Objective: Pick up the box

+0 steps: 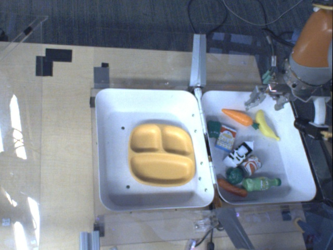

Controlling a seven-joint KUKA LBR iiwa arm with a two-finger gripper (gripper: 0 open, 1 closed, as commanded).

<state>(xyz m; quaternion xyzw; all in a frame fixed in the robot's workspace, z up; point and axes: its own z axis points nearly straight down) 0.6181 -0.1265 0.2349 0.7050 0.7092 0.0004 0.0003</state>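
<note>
The box (225, 138) is small, with blue, white and orange print, and lies in the left half of the right bin (299, 155). My gripper (267, 99) hangs over the bin's far edge, up and to the right of the box and apart from it. Its two fingers (254, 98) are spread open with nothing between them. Just below the gripper lies an orange carrot (237, 116), between it and the box.
A yellow banana (267, 125) lies right of the carrot. Near the box are a black-and-white item (240, 152), a red-and-white can (252, 165), a green bottle (260, 183) and a red vegetable (232, 188). The left bin (109, 139) holds a yellow divided tray (161, 154).
</note>
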